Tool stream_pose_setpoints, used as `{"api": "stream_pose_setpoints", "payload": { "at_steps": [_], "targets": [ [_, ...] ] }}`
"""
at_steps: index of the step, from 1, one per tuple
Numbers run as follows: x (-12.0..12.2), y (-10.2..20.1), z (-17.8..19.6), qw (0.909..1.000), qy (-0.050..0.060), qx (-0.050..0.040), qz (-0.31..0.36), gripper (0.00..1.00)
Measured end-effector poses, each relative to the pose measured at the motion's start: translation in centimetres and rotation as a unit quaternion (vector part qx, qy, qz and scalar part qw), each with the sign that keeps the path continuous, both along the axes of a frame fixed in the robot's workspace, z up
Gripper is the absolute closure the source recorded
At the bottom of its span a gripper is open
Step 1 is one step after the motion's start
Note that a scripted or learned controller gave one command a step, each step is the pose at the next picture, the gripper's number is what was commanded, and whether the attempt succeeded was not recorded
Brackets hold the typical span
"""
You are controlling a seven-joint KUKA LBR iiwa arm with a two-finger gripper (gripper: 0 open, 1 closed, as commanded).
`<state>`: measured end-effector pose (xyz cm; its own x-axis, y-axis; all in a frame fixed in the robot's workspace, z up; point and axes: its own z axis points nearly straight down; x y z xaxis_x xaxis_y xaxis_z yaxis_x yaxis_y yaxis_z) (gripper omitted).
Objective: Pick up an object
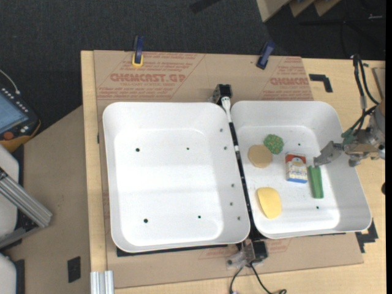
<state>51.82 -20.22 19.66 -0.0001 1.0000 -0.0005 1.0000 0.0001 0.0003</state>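
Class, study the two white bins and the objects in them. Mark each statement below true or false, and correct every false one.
1. The yellow object lies in the right bin. True.
2. The green stick lies in the left bin. False: it lies in the right bin.
3. The small box lies beside the green stick. True.
4. The gripper holds the tan disc. False: the disc lies apart from it on the bin floor.

Brown cardboard sheet [184,72] with red lettering covers tabletop [67,164]. Blue-and-yellow clamp [138,51] and blue clamp [266,54] grip its far edge. Dark carpet [92,11] beyond.
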Motion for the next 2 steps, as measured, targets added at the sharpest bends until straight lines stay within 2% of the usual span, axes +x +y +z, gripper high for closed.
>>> {"api": "stream_pose_setpoints", "payload": {
  "at_steps": [1,2],
  "targets": [
    [1.7,-0.4,-11.4,1.0,-0.001,0.003,-0.001,0.0],
    [1.9,-0.6,-9.5,1.0,-0.007,-0.0014,0.0,1.0]
  ]
}}
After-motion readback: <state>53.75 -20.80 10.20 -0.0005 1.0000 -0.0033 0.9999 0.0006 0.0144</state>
